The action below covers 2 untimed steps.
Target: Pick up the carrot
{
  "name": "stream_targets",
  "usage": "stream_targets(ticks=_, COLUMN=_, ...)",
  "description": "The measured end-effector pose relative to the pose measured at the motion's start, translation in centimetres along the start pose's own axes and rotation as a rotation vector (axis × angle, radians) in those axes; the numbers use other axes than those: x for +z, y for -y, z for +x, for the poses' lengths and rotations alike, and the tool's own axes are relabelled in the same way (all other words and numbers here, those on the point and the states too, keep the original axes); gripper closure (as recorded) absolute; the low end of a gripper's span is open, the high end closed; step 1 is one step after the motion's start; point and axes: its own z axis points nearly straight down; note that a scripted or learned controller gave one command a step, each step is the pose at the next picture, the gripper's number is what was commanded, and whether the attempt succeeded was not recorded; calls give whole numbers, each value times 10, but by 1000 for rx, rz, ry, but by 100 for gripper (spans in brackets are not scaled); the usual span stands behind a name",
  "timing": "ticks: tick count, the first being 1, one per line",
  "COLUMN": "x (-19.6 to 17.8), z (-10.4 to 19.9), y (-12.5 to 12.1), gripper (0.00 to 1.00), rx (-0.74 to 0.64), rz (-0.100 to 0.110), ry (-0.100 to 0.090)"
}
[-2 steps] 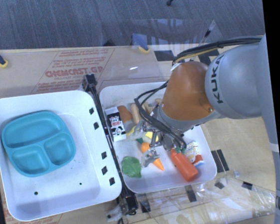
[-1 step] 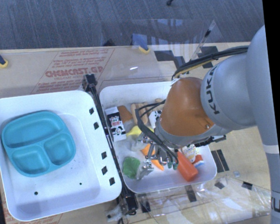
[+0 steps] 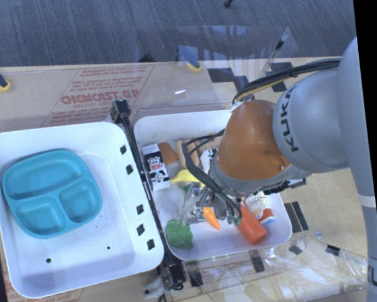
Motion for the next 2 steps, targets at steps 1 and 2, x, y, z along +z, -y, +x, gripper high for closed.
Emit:
stream_targets(ticks=1, x=-91, z=27, y=-75, gripper=100, rx=105, rz=-2, ry=4)
stream_targets(ticks=2, x=-89, z=26, y=-67, gripper=100, rx=438, rz=2, ry=0)
